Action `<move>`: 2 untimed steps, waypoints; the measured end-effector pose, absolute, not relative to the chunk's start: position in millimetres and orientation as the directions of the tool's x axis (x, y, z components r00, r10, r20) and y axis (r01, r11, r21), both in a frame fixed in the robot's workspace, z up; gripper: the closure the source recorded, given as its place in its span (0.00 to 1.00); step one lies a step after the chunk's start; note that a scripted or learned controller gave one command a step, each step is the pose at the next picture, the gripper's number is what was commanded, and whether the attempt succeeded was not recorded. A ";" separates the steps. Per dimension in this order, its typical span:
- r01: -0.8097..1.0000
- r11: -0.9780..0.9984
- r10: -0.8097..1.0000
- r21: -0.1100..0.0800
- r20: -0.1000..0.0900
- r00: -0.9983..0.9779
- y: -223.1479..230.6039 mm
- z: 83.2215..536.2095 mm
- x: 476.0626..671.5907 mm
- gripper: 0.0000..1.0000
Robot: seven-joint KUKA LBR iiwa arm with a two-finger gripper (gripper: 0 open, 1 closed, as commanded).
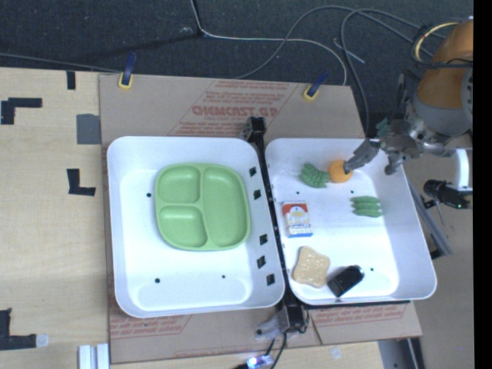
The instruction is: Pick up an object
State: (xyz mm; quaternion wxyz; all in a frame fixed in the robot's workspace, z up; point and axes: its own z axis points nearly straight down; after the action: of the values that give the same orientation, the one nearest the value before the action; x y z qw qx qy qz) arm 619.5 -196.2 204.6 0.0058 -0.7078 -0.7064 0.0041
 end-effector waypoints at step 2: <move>1.000 0.002 1.000 -0.007 0.001 -0.002 -188.3 149.5 622.7 0.00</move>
State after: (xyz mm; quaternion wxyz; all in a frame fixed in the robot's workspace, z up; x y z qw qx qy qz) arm 622.7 -188.3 149.5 0.0028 -0.7064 -0.7078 0.0023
